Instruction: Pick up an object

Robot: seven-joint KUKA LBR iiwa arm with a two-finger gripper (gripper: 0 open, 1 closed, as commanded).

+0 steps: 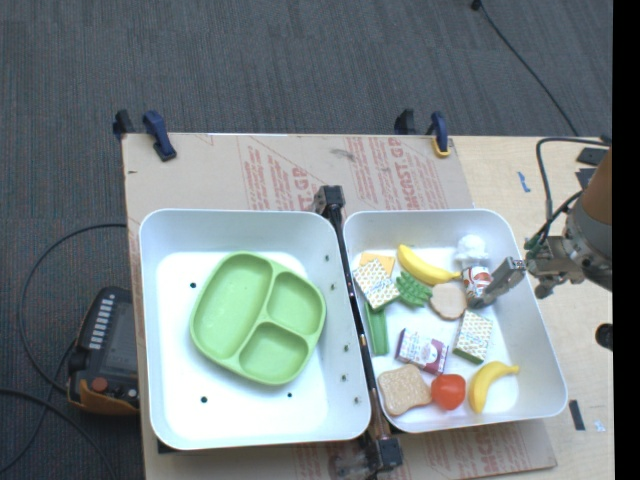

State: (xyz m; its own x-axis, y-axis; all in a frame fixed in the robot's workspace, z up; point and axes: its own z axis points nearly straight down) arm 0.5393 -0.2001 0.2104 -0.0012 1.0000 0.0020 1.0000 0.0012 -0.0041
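Nearest me, toast [404, 389] and tomato [449, 391] sit in the right bin [548, 363]. Pincer [505, 274] hovers by the bottle [474, 267]; I cannot tell its state.

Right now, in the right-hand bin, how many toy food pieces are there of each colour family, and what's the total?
Yellow: 2, one banana and another banana
Green: 2, a leafy piece and a long stick
Red: 1, a tomato
Tan: 2, a bread slice and a round cookie
Mixed colours: 5
Total: 12, as far as the view lets me separate them
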